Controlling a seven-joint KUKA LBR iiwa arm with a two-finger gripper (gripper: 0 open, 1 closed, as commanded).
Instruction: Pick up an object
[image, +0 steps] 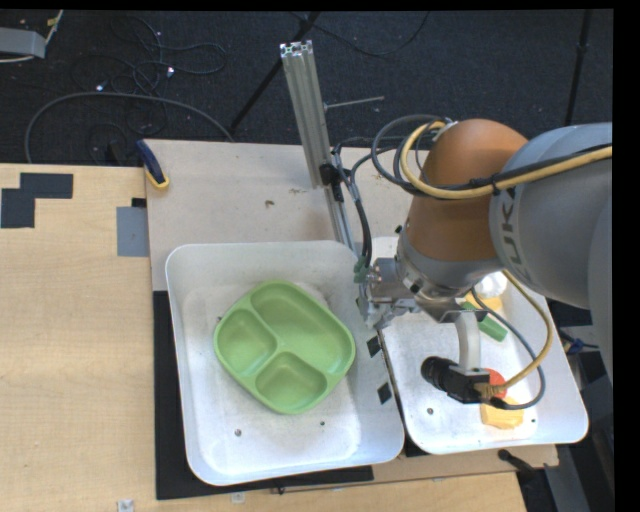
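Green plate (285, 345) is the largest thing on offer and, by my judgement, the one nearest the gripper (382, 305). It lies flat in the left bin (195, 420), alone there, just across the wall between the bins from the gripper, toward the view's left and a little toward the viewer. The plate is divided into three wells. The longest well is on the side facing the gripper and runs on a slant from the view's upper left to its lower right. The two smaller wells sit on the far side. The plate is nearly as wide as it is long, so its long axis is hard to call. Its raised rim on the gripper's side looks like the closest place to take hold.

The gripper hangs low at the near-left corner of the right bin (430, 435), close to the shared wall, and most of it is tucked under the orange wrist. Whether it is open or closed cannot be told, and nothing can be seen held in it.

The right bin holds smaller things on the other side of the gripper, toward the view's right. A small green piece (490, 326) lies nearby, and a yellow block (503, 416) lies further off toward the viewer. Either one would also meet the task.

Both bins rest on the bench (70, 350).
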